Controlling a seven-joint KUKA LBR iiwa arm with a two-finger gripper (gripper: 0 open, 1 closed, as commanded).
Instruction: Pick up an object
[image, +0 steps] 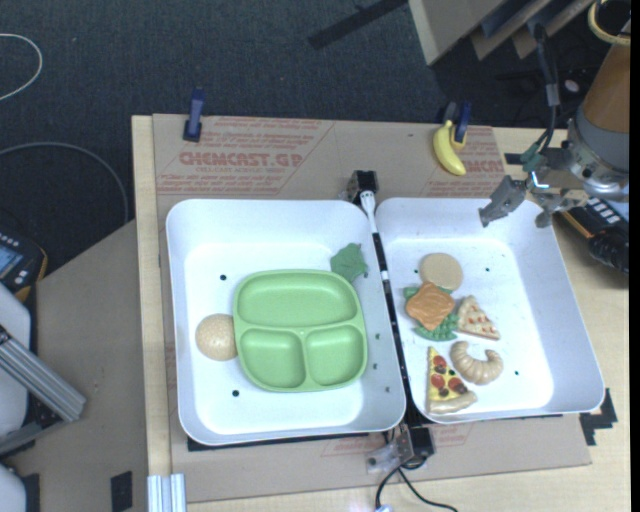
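The right bin (540, 300) holds several toy foods: a round tan bun (440, 270), an orange toast (431, 304) on a green leaf, a pizza wedge (478, 321), a croissant (477, 362) and a second pizza slice (447, 381). My gripper (521, 208) hangs over the bin's far right corner, above and to the right of the bun. It is open, with nothing between its fingers (497, 209).
The left bin (200, 250) holds a green divided plate (300, 330), a tan ball (215, 337) beside it and a small green leaf piece (350, 262). A toy banana (450, 150) lies on the board behind the right bin.
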